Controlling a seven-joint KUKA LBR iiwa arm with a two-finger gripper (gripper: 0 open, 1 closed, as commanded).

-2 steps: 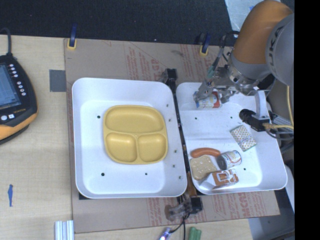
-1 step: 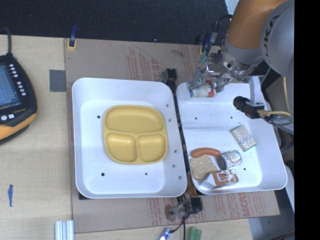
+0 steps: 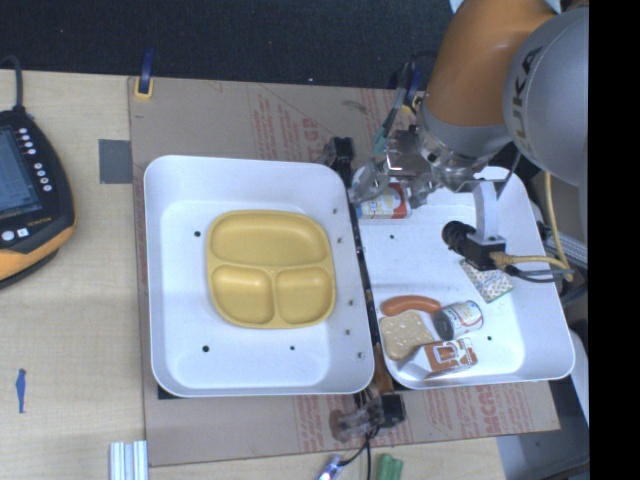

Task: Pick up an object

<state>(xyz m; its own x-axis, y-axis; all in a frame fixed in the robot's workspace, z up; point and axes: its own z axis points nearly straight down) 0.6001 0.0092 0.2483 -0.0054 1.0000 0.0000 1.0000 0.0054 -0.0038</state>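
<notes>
the left bin (image 3: 170, 358) held a yellow divided plate (image 3: 270, 268) with three compartments, lying flat near the bin's centre. the right bin (image 3: 520, 363) held several small items gathered toward its near end: a toy sausage (image 3: 410, 304) lay across the top of the group, a slice of toy bread (image 3: 404, 336) lay just below and touching it, a small can (image 3: 462, 317) rested on its side just right of the bread, and a small printed packet (image 3: 452, 357) lay below the can beside the bread. a patterned flat piece (image 3: 491, 284) lay apart from that group, toward the bin's right side, near a black and yellow fitting (image 3: 475, 247) with a yellow cable. at the far left corner of the right bin, against the wall shared with the left bin, lay a small red and white item (image 3: 385, 206). the gripper (image 3: 392, 180) was positioned directly over that item, its metal parts overlapping the item's upper edge; whether contact was made could not be determined, and the gripper's state could not be told from this view. the group of toy food lay well apart from the gripper, toward the near end. a teach pendant (image 3: 25, 198) rested on the bench to the left of the bins.
</notes>
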